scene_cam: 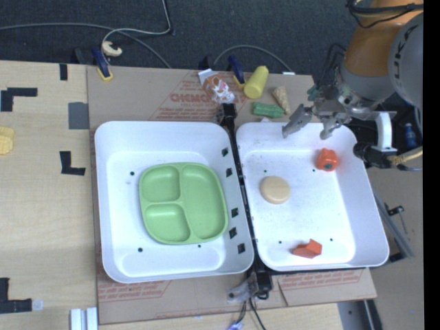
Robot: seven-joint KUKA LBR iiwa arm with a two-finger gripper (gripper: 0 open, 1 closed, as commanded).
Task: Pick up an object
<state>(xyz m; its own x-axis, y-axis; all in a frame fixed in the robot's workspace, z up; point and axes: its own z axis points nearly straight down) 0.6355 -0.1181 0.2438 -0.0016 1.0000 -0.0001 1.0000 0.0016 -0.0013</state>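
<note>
Right bin point(357, 205): holds three loose objects.
Gripper point(311, 126): fingers spread, nothing between them, over the bin's far edge.
Beige round piece point(275, 189): mid-bin, well nearer the camera than the gripper.
Orange piece point(327, 159): just below the gripper's right finger.
Red piece point(307, 249): near edge.

Tray point(183, 203) in left bin point(113, 157); three objects, perhaps toy food, in right bin point(357, 205).
</note>
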